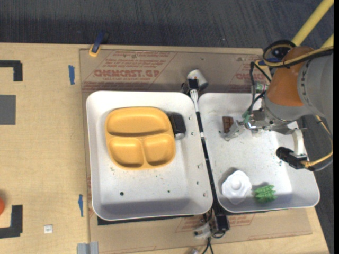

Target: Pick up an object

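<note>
The end effector (pixel 231 128) hangs low in the right bin (pixel 296 192) toward its 11 o'clock corner; whether it is released or clenched I cannot tell. A small brown object (pixel 228 123) lies right at its tip. A white bottle (pixel 236 186) and green object (pixel 265 193) sit at 6 o'clock. The left bin (pixel 100 184) holds a yellow divided tray (pixel 140 136).
</note>
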Available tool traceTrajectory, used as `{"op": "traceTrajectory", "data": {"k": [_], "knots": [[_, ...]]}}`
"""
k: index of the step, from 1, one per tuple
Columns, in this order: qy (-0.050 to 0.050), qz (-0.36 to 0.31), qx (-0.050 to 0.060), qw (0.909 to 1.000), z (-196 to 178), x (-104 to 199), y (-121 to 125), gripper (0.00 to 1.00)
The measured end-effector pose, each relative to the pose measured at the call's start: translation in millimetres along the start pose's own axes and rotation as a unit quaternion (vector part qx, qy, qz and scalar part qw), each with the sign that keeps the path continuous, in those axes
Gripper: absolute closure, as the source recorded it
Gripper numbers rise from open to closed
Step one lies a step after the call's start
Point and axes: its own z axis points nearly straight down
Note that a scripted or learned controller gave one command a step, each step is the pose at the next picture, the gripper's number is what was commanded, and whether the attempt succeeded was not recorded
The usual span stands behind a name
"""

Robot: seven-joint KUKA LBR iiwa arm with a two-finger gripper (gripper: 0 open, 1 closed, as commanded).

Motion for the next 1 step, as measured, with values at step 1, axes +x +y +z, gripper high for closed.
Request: {"op": "traceTrajectory", "data": {"k": [1], "knots": [[0.000, -0.013, 0.000, 0.9999, -0.1, -8.6, 25.7, 0.00]]}}
